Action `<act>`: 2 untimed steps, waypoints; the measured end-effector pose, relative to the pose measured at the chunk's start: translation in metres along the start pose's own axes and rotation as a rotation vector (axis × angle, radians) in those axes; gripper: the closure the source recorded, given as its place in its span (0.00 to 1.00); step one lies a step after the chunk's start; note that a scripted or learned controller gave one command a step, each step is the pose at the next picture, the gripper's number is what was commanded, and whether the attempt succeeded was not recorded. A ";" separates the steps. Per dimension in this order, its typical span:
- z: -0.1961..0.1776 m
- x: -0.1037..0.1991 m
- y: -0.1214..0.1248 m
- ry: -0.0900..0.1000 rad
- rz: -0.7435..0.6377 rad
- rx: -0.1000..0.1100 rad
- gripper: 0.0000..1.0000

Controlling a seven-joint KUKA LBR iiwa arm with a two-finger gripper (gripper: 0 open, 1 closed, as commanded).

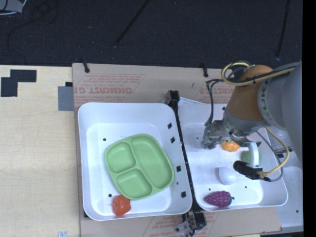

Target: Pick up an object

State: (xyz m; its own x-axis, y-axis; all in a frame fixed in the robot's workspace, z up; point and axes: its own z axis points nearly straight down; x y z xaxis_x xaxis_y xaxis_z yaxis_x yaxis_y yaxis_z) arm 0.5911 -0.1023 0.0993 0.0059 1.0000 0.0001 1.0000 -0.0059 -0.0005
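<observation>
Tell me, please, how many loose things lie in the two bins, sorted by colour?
Green: 2, the divided plate and a small piece
Red: 1
Orange: 1
White: 1
Purple: 1
Total: 6

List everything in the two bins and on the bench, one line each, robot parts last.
Shallow white plastic bins: two, white, side by side on the bench.
Green three-compartment plastic plate: one, green, middle of the left bin.
Red-orange toy fruit: one, red-orange, left bin's near edge, just beside the plate.
Purple plastic grape bunch: one, purple, near edge of the right bin.
Small white rounded object: one, white, right bin, above the grapes.
Orange object: one, orange, right bin, partly hidden by the arm.
Arm: one, grey with orange band, over the right bin.
Tool: one, dark, low over the right bin beside the orange object.
</observation>
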 end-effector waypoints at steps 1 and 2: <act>-0.046 0.005 0.005 0.000 -0.007 -0.001 1.00; -0.089 0.005 0.009 0.000 -0.006 -0.001 1.00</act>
State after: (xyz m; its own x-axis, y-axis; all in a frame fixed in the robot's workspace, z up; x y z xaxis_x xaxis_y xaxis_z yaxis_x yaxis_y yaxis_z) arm 0.6003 -0.0974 0.1879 -0.0003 1.0000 0.0000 1.0000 0.0003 0.0010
